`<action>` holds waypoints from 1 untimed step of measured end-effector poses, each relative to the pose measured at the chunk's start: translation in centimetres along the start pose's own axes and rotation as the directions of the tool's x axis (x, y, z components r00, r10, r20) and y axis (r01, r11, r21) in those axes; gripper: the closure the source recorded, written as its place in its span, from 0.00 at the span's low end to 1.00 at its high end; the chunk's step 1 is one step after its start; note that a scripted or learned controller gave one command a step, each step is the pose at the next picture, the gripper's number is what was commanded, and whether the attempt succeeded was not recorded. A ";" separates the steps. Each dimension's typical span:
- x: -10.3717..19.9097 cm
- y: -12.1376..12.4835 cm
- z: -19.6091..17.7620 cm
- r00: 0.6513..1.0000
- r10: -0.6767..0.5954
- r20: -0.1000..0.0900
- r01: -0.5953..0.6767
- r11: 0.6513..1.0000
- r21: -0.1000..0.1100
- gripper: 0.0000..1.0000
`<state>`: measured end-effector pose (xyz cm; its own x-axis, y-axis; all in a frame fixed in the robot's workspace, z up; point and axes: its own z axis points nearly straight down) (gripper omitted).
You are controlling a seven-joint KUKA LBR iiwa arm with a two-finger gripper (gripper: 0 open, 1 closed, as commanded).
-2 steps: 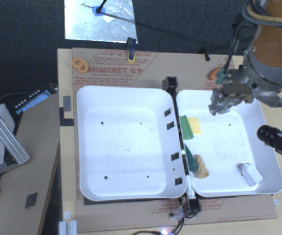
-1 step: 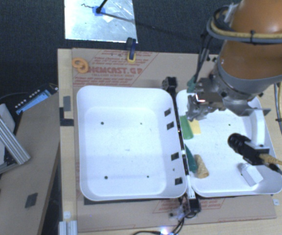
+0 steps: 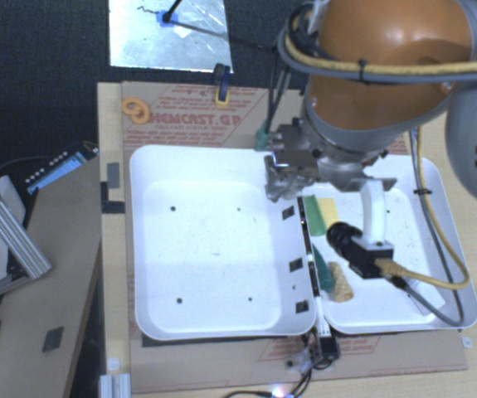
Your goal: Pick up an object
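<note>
Below the gripper (image 3: pixel 292 191); yellow block (image 3: pixel 327 212), green object (image 3: pixel 324 274).

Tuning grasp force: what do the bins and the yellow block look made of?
Bins: likely thin moulded plastic, smooth white with a soft sheen and rounded rims. Yellow block: matte and dull, possibly foam or sponge; partly hidden, so uncertain.

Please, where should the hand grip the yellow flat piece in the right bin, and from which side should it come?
Probably across the short width of the yellow piece, coming from above. It appears to lie flat and long, close to the green stick and the bin's left wall, so a side approach looks blocked. The arm hides its upper end.
</note>
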<state>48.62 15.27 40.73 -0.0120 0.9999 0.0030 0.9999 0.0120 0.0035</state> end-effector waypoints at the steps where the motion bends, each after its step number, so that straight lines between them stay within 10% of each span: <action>1: 2.2 0.0 0.8 1.000 0.006 0.002 -0.006 1.000 0.003 1.00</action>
<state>48.64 17.48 39.90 -0.0063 1.0000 0.0012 1.0000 0.0063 0.0009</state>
